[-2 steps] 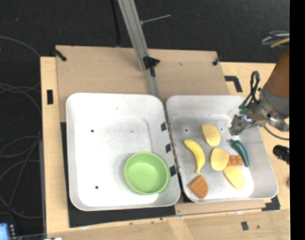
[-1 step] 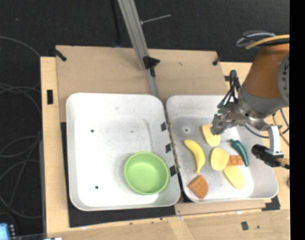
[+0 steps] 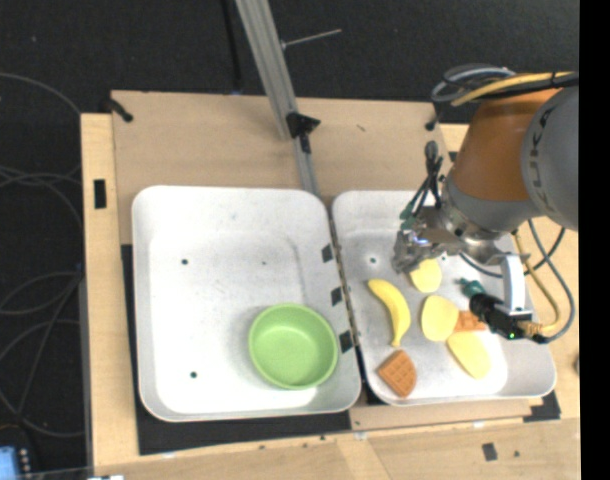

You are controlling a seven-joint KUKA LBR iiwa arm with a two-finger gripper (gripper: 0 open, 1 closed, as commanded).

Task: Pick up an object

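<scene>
- Setting: a tan wooden bench (image 3: 215, 138) on a black floor, with a grey metal post (image 3: 270, 58) slanting up from its middle and black cables lying on the floor at the left.
- Bins: two shallow white bins side by side, the left bin (image 3: 225, 238) and the right bin (image 3: 370, 218), their inner edges touching.
- Left bin contents: one green bowl (image 3: 293, 345), upright, near the bin's front right corner.
- Right bin contents, counted: one banana (image 3: 390, 308), curved, in the middle; one brown waffle-patterned piece (image 3: 397, 373) at the front, just below the banana's lower end; three pale yellow rounded pieces, namely a small one (image 3: 426, 277) at the rear, a middle one (image 3: 438, 318) just right of the banana, and a front one (image 3: 471, 354) toward the right wall; one small orange piece (image 3: 468, 321) between the middle and front yellow pieces.
- Gripper (image 3: 417, 258): it hangs over the rear part of the right bin, just above the small yellow piece and up and to the right of the banana; whether it is released or clenched cannot be told, and no object is seen in its grasp.
- Arm (image 3: 505, 158): grey with an orange band, entering from the right and bent downward over the right bin, with cables looped around the wrist.
</scene>
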